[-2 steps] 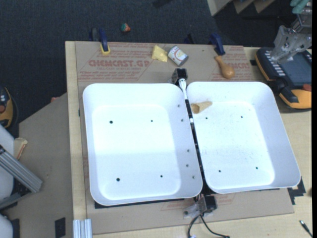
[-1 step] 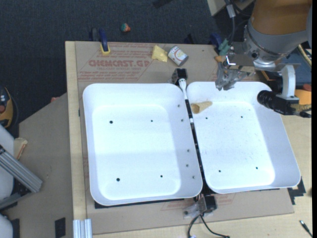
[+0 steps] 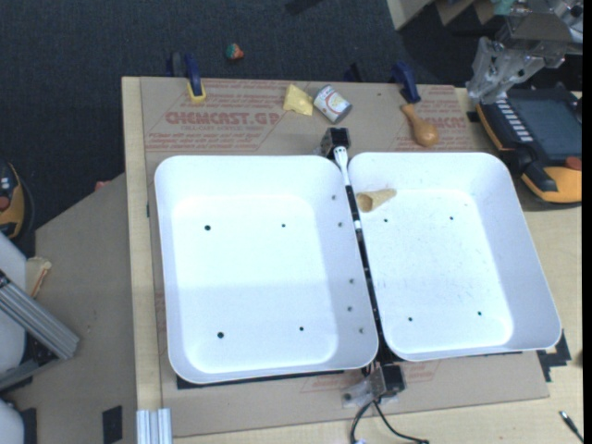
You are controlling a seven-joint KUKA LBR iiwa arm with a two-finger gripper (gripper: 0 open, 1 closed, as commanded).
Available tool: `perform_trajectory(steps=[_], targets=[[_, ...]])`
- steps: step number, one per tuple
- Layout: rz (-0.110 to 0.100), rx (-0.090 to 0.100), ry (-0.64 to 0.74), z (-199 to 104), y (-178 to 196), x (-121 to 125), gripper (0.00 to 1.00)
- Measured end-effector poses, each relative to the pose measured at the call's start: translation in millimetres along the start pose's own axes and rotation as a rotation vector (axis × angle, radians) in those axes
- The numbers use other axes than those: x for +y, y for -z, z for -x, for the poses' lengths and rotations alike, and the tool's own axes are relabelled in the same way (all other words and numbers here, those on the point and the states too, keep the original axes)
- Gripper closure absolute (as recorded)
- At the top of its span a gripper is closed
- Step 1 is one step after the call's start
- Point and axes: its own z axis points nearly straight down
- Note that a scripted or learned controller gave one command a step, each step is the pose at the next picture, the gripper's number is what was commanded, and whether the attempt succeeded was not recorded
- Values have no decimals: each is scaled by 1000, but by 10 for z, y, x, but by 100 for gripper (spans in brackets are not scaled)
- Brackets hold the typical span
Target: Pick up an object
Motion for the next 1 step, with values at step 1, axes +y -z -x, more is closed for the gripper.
perform_trajectory(steps=[1], targets=[[-28,4,14,-1318,-778,-166,100]])
